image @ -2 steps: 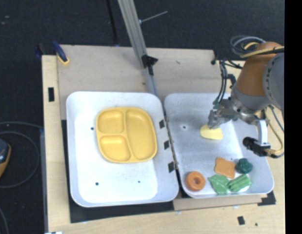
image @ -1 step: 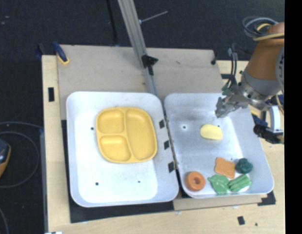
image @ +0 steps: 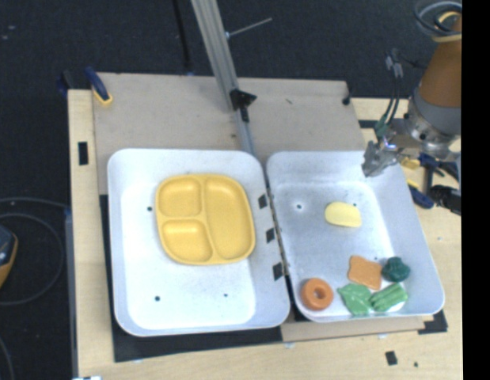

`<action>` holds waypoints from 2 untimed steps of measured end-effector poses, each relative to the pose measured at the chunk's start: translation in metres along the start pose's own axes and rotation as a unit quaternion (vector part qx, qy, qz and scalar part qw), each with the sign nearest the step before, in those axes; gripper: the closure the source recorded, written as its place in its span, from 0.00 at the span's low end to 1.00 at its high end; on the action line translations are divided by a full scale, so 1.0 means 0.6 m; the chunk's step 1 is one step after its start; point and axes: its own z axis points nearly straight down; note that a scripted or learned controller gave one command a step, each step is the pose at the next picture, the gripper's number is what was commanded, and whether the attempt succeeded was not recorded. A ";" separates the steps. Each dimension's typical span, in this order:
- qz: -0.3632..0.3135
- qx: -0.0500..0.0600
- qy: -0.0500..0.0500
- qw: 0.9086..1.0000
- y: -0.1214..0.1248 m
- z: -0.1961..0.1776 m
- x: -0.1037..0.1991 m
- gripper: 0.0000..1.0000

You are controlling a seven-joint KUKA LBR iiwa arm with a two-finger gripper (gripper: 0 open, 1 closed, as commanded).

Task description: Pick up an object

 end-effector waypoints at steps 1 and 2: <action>-0.001 0.003 0.001 1.000 -0.009 0.006 0.077 1.00; -0.001 0.004 0.001 1.000 -0.045 0.021 0.153 1.00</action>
